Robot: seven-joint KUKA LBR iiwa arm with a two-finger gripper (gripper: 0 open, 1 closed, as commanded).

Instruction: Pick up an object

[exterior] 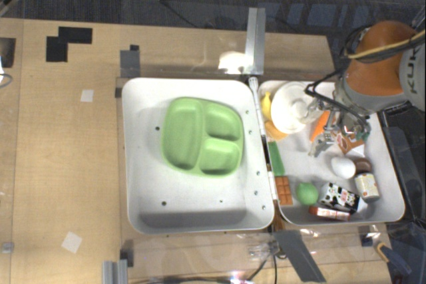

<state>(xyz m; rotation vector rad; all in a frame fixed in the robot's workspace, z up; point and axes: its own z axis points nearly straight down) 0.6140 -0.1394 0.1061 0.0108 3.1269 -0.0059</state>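
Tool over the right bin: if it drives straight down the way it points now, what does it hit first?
Probably bare floor of the right bin, between the white bowl and the white egg. The tool points down there, with an orange piece right beside it. Depth is unclear.

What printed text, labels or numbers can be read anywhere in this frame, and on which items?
No text is readable.
Black-and-white carton: bold pattern, lettering too blurred.
Small brown jar: pale label, too small.
Red-and-white packet: print too small.
Green divided tray: no markings seen.
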